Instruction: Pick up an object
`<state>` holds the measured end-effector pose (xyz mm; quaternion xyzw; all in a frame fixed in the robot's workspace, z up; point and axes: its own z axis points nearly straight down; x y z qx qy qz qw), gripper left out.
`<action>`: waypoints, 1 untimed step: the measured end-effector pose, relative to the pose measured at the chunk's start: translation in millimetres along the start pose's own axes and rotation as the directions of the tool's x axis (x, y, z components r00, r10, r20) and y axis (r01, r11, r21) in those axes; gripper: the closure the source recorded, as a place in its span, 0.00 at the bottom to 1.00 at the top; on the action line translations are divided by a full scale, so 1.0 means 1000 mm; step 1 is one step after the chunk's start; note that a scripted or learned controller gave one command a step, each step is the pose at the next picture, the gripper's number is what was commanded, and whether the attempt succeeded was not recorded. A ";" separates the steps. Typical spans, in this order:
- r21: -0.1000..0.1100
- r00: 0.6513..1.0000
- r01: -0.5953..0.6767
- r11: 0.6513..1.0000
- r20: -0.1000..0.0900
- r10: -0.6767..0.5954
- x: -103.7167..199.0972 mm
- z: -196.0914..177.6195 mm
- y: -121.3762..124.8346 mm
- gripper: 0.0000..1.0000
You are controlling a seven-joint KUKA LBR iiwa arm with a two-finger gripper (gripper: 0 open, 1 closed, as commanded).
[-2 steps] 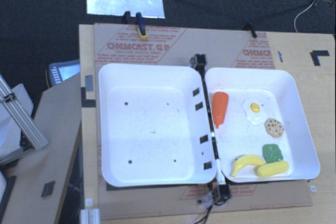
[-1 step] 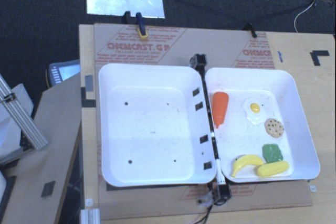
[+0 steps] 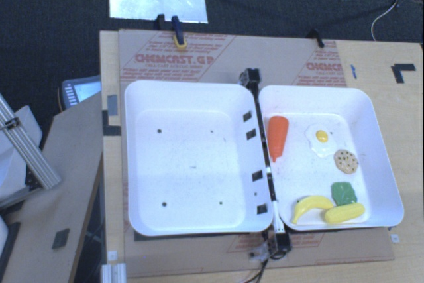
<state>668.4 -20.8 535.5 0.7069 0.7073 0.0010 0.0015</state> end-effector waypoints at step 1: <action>0.000 1.000 -0.001 1.000 0.000 0.001 -0.008 0.000 0.000 1.00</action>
